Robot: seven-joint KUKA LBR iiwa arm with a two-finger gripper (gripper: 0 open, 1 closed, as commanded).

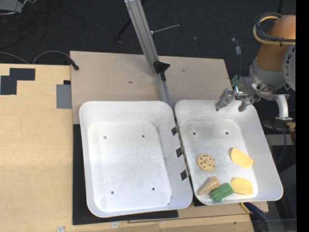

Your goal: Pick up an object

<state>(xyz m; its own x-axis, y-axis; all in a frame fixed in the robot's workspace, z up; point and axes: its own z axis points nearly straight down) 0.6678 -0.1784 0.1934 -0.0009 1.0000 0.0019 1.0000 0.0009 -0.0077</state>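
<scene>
With the gripper (234,100) up over the far edge of the right bin (270,149), fingers (223,102) spread open and holding nothing, best to go down slowly to the cookie (206,162) (sitting apart from the other toys, near the bin's middle) and close gently.

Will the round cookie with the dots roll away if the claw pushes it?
Probably not. The cookie lies flat on the right bin's floor, so it would likely slide rather than roll. It looks thin and small, so probably light. Lying so flat, it may be hard for the claw to grab by its edges.
</scene>
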